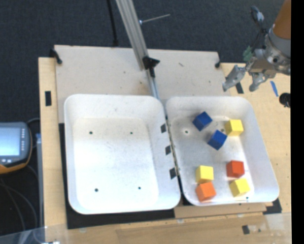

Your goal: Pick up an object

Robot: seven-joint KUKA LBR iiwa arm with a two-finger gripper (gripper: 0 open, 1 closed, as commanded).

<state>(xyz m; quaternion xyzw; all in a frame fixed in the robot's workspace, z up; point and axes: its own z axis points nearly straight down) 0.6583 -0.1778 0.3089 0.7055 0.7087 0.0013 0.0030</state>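
Several small cubes lie in the right bin (253, 115). Two blue cubes (202, 120) (217, 139) sit near its back half, with a yellow cube (234, 127) beside them. Toward the front are another yellow cube (204, 174), an orange cube (205, 191), a red-orange cube (235, 169) and a third yellow cube (239, 187). My gripper (244, 81) hangs at the upper right, above the bench behind the right bin's far edge. Its two fingers are spread apart with nothing between them.
The left bin (119, 154) lies beside the right one. A slanted aluminium rail (134, 32) runs from the top down to the gap between the bins. A grey device (8, 141) sits at the far left edge.
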